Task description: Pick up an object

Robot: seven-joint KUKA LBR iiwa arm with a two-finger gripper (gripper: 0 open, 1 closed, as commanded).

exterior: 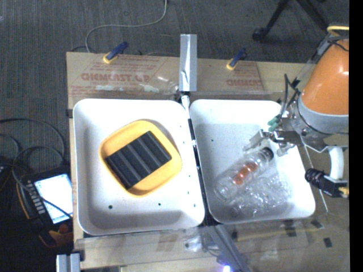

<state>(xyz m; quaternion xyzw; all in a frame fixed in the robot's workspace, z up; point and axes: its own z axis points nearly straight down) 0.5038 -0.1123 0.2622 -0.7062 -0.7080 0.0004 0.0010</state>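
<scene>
Clear bottle (245, 173), hand (266, 142) touching it

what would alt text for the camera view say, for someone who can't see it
The gripper reaches from the right into the right bin, at the neck end of a clear plastic bottle lying beside crinkled clear plastic. The left bin holds a yellow object with a ribbed black top.

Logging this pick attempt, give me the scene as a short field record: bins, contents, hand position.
left bin: yellow dish with dark ribbed insert, lying flat
right bin: clear plastic bottle on its side, crinkled clear plastic beside it
hand: over right bin, at the bottle's upper end
grasp: cannot tell from this view
arm: enters from right, orange band visible
</scene>
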